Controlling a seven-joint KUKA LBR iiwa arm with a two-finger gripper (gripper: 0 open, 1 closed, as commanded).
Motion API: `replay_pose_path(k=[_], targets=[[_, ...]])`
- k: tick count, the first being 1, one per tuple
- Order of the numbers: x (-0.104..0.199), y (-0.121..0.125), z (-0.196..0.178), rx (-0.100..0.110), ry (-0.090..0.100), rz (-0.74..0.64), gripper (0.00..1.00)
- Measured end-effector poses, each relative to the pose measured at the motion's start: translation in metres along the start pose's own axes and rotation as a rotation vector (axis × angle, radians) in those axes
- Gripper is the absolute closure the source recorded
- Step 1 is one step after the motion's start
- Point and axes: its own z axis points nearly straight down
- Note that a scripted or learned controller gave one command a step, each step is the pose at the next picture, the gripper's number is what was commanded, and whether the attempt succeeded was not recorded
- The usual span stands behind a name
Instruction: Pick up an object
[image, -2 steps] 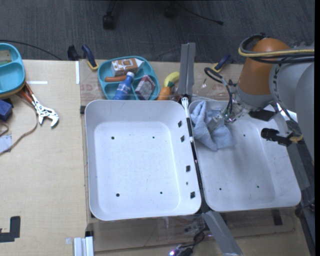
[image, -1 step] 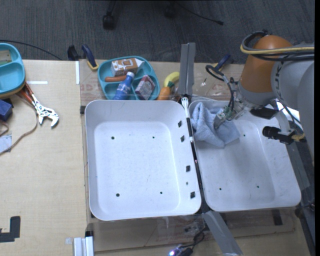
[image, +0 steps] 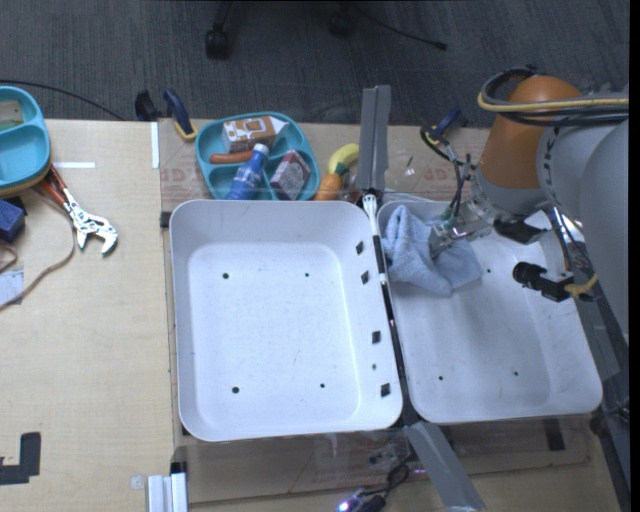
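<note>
Cloth (image: 425, 256), blue-grey and crumpled, lies in the far left corner of the right bin (image: 500, 370), bunched against the divider beside the left bin (image: 280, 320). Nearer the camera, both white floors run bare up to it. Down on the cloth's right edge sits the gripper (image: 447, 232), touching the folds, but whether it is spread or pinched on fabric I cannot tell from this angle. That cloth should be light and floppy, likely to sag and slide, so a raised fold near its middle looks like the best place to pinch. Beyond the bins, a teal tray (image: 258, 155) holds small items, and a wrench (image: 90, 228) lies off on the bench.
</note>
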Motion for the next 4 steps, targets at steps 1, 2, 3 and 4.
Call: replay_pose_path(k=[1, 2, 3, 4], targets=[[-0.001, 0.000, 0.000, 0.000, -0.002, 0.000, 0.00], [-0.002, 0.000, -0.010, -0.001, -0.003, 0.000, 1.00], [-0.022, -0.007, -0.067, -0.001, -0.002, -0.407, 1.00], [-0.010, -0.019, -0.093, 0.002, -0.001, 0.021, 1.00]])
